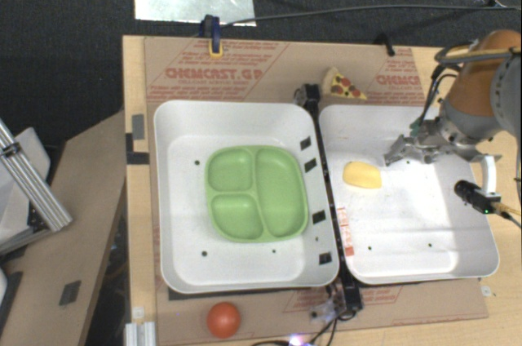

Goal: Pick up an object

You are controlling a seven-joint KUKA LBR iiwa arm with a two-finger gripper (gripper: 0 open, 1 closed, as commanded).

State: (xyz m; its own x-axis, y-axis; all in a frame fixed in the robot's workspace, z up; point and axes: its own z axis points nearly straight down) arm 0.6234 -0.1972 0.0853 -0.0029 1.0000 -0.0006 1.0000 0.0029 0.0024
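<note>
Orange ball [223, 319] on cardboard-covered bench [245, 63], two white bins, black floor beyond; jaws' state unclear.

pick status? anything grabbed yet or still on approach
Done: the arm has reached into the right bin. In hand: nothing visibly; the gripper sits up and to the right of the yellow object, apart from it. That object lies on the bin floor. Left: close on it, grasp, lift. The green divided tray lies untouched in the left bin.
</note>
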